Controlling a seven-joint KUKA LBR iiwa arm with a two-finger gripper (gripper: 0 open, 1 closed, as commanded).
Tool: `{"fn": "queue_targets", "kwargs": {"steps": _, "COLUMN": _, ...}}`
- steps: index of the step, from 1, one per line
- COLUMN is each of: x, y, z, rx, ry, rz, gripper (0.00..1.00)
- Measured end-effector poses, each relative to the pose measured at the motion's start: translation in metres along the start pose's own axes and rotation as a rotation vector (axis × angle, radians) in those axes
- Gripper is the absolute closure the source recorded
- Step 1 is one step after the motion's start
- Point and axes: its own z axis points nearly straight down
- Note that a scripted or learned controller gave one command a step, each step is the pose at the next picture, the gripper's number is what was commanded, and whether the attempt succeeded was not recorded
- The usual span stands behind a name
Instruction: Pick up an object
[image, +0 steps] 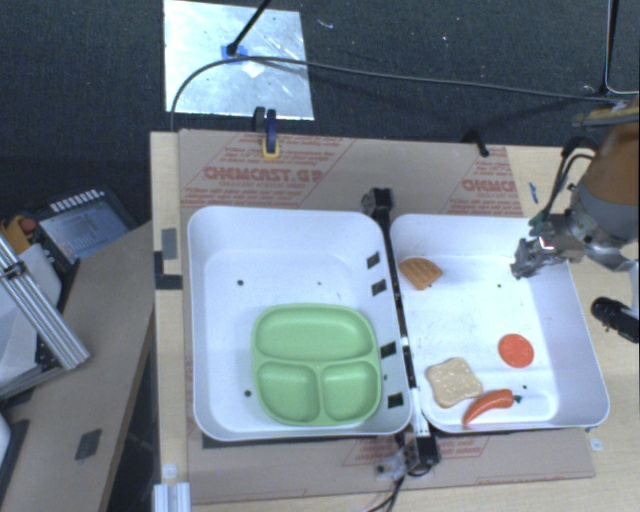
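We are seeing the red chili pepper (488, 405) lying at the right bin's (590, 395) front edge; we cannot tell the tool's (527, 262) opening, and descending there risks grasping nothing.

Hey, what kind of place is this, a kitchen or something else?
Likely a robot lab bench, not a kitchen: a robot arm reaches over two white bins, which hold toy food such as a red chili and a green divided tray.

the arm (610, 190) is grey, with a broad orange band above the wrist and a paler grey ring beneath it. dark cables loop along its left side. the gripper (526, 262) is dark metal, small and angular, with a tiny bright spot.
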Motion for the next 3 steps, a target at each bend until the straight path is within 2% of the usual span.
{"fn": "queue_targets", "kwargs": {"steps": 3, "x": 0.173, "y": 0.042, "z": -0.029, "rx": -0.001, "ry": 0.003, "rz": -0.007, "gripper": 1.00}}
